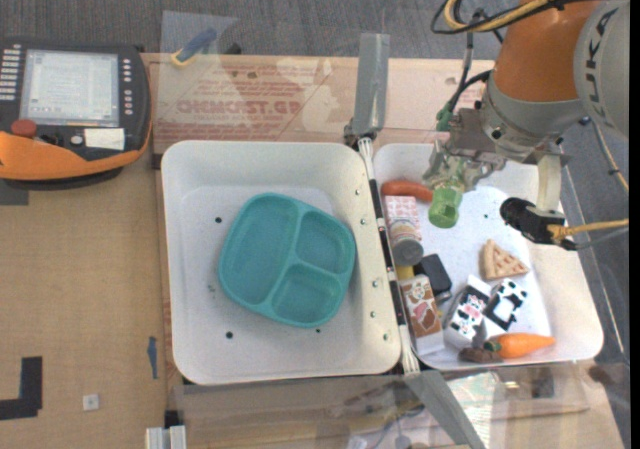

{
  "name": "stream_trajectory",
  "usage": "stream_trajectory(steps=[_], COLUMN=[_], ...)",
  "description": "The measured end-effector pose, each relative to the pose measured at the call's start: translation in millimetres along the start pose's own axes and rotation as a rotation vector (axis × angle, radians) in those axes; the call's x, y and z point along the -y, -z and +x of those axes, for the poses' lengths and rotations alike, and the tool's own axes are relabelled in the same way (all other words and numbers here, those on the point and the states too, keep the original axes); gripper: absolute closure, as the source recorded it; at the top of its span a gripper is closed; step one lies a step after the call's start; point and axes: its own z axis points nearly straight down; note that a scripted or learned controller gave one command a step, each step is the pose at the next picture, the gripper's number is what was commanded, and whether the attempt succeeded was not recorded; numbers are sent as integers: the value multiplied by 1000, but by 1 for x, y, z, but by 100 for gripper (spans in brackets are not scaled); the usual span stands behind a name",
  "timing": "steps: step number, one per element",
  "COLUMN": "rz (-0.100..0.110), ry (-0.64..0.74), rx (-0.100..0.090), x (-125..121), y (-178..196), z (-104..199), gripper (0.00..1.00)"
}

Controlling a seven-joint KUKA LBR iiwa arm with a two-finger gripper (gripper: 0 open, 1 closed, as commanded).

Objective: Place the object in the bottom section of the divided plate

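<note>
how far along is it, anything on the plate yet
Nothing is delivered: the teal divided plate in the left bin holds no object. In hand: the gripper is over the right bin with a green bottle between its fingers. Left: carrying it across and setting it in the plate's bottom section.

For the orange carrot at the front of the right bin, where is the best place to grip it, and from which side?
Grip the carrot across its thick middle, coming straight down from above. It lies flat, lengthwise along the bin's front wall, so the fingers should probably close across its narrow width, clear of the black-and-white box behind it.
</note>
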Motion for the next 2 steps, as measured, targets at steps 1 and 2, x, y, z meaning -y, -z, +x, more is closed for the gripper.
stream_trajectory(steps=[1, 2], rz=[0, 3], ry=[-53, -5], rx=[-1, -1], x=[-42, 17], y=[-33, -83], z=[106, 177], gripper=[100, 100])
